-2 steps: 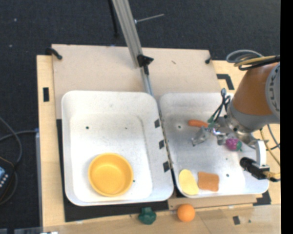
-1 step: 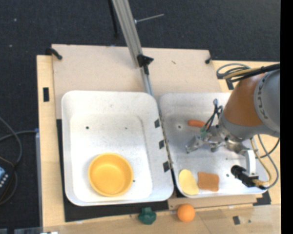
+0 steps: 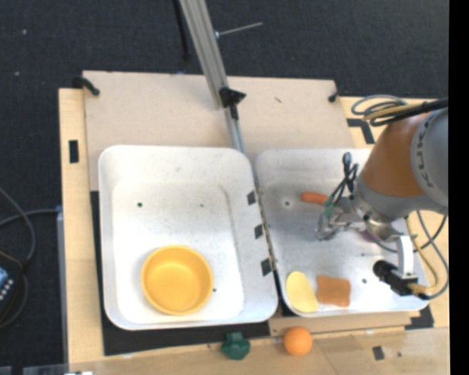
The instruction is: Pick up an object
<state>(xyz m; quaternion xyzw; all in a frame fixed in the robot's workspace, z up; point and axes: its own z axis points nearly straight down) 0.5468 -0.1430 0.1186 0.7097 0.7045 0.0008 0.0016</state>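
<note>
The arm comes in from the right over the right bin [image 3: 297, 170], and its gripper [image 3: 331, 223] points down near the bin's middle. An orange carrot-like stick [image 3: 313, 198] lies just above and left of the gripper, partly hidden by it. A brown block [image 3: 334, 291] and a pale yellow oval piece [image 3: 299, 291] rest at the front of the same bin. A yellow bowl [image 3: 177, 279] sits at the front of the left bin [image 3: 141, 178]. I see nothing between the fingers.
An orange ball [image 3: 298, 341] and a small green object [image 3: 235, 345] lie on the bench in front of the bins. A metal pole [image 3: 211, 53] slants up from the back between the bins. Cables hang beside the arm at right.
</note>
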